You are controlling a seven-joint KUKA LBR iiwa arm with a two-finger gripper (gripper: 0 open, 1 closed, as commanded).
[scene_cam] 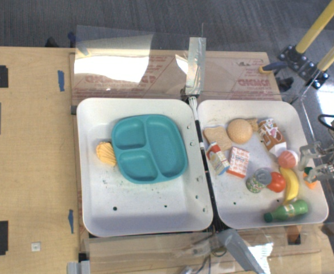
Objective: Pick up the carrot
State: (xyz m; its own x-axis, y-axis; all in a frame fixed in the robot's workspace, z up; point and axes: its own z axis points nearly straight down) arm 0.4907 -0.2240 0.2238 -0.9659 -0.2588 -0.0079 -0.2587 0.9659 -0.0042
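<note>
Crowding the carrot (310, 181): banana (292, 184), tomato (277, 182), right bin (321, 201) wall.

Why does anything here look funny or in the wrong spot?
One thing does: a small yellow shell-shaped toy lies alone in the left white bin, tucked against the teal divided plate, while the other toy foods crowd the right white bin.

The end effector (321, 167) was cut off by the right edge, its shape too blurred to read. A small orange piece (310, 182) beside it stayed unidentifiable.
</note>
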